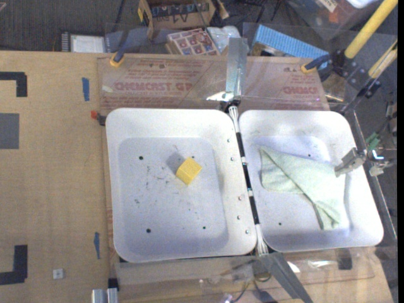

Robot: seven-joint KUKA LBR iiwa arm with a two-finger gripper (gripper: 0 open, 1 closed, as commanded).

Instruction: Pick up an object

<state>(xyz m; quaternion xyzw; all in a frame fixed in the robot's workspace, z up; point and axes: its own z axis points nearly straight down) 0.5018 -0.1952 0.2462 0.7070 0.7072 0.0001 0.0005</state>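
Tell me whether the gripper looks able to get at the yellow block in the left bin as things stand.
Probably yes. The yellow block lies alone on the left bin, nothing over or beside it. The gripper sits at the right bin's far edge, by the pale cloth, so it must cross the divider between the bins.

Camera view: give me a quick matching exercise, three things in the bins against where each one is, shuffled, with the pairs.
Things:
1. yellow block
2. pale green cloth
3. claw

Places:
A. at the right bin's right side, by the cloth's upper corner
B. lying crumpled in the right bin
C. near the middle of the left bin

Pairs: 1-C, 2-B, 3-A
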